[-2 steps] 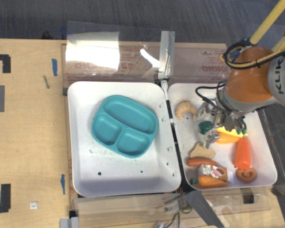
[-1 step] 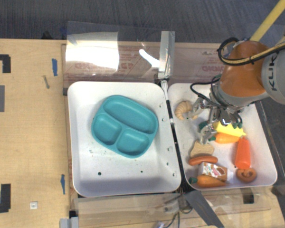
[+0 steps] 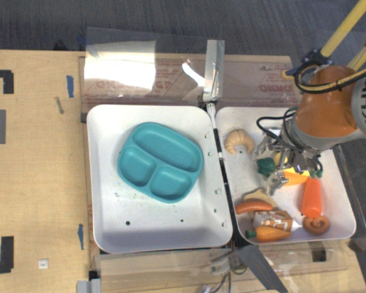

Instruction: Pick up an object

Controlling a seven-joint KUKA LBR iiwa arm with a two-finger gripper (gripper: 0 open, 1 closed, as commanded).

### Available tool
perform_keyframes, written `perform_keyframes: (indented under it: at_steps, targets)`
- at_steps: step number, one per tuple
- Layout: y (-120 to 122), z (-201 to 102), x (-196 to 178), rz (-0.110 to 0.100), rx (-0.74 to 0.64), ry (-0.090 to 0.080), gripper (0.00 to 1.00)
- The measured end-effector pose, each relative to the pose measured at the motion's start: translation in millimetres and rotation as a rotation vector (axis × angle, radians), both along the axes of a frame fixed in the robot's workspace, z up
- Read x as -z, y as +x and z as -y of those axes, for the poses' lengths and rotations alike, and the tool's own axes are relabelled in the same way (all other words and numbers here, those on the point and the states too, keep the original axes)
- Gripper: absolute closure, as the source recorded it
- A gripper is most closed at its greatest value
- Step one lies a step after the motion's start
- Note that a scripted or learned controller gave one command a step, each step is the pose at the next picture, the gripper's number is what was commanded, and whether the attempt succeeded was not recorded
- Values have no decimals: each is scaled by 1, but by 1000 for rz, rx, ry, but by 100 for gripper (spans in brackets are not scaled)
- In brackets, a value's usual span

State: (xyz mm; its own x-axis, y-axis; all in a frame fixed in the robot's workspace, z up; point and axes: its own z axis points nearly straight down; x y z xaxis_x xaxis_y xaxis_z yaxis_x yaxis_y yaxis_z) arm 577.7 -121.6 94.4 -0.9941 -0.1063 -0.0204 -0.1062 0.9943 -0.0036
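- While the grey arm with its glossy orange band reaches in from 3 o'clock, the gripper (image 3: 285,163) is seen lowered into the right bin (image 3: 344,191), over the upper middle of that bin's floor.
- How far the hand is opened cannot be told: its metal parts are tangled with black cables and blurred, and nothing can be made out as clasped.
- A small dark green object (image 3: 266,165) and a yellow piece (image 3: 294,177) are seen just beside the hand, at its 8 and 5 o'clock; contact cannot be judged.
- A ridged, tan, crescent-shaped croissant (image 3: 238,141) is shown at the bin's 10 o'clock, clear of the hand.
- A smooth orange carrot-shaped toy (image 3: 312,198) is laid nearly upright at 4 o'clock, with a round brown-red item (image 3: 317,225) touching its lower end.
- A heap of orange and tan toy food (image 3: 266,217) is piled at the bin's 7 o'clock corner.
- A teal plastic plate (image 3: 160,161), rounded and moulded into three compartments, is set tilted in the middle of the left bin (image 3: 104,212), a shallow white tray with rounded corners.
- Both bins are borne on a pale wooden bench (image 3: 36,182), with a clear, glaring plastic sheet (image 3: 140,72) propped at 12 o'clock.
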Motion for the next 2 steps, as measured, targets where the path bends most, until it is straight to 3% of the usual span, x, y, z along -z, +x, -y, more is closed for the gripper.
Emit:
perform_keyframes:
  at_steps: [1,2]
  targets:
    - [4,-27,0,-1,8,-2,0]
    - [6,-28,-12,6,7,-2,100]
